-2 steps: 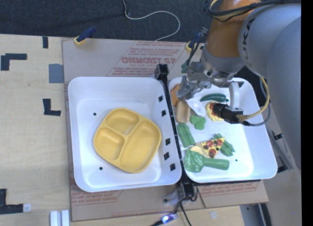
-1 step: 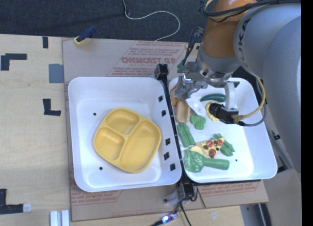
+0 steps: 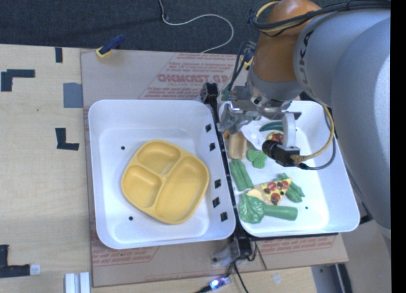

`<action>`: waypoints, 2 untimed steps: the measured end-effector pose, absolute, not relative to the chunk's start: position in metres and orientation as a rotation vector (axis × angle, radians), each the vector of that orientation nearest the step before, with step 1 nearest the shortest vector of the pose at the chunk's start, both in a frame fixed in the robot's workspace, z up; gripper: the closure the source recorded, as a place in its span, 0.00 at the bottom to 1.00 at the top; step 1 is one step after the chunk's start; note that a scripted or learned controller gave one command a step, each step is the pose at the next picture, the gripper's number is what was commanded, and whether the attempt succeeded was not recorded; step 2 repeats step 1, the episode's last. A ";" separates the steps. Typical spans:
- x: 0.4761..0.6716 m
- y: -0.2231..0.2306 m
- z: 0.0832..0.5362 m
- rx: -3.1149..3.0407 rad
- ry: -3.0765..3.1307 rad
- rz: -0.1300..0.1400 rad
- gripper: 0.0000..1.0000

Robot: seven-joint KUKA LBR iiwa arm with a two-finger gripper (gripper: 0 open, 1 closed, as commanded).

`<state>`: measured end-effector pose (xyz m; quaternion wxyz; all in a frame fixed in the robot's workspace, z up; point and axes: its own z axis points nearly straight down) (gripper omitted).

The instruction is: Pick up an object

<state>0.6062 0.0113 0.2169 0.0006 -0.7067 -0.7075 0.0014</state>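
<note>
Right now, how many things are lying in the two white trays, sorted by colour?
Yellow: 2, a divided yellow plastic plate in the left tray and a toy pizza slice with red dots.
Green: about 5 toy vegetables, such as a long green bean and a leafy piece.
Tan: 1 piece.
Total: about 8; the arm hides some.

My arm (image 3: 355,89) is grey, with an orange band (image 3: 282,35) just above the wrist. Below it sit two white bins. The left bin (image 3: 104,158) holds a pale yellow divided plate (image 3: 165,181). The right bin (image 3: 330,212), beside that plate, holds green toy vegetables: a long green pod (image 3: 240,174), a leafy green piece (image 3: 252,209), and a yellow slice dotted red and green (image 3: 274,189). The bench (image 3: 38,171) left of the plate is light tan wood with dark grey marks. A white cable (image 3: 190,19) crosses dark grey carpet (image 3: 76,6).
</note>
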 end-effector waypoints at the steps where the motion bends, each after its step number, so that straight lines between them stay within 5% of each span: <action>1: 0.606 0.002 0.234 -2.219 -2.223 0.002 1.00; 2: 0.606 0.002 0.234 -2.219 -2.223 0.002 1.00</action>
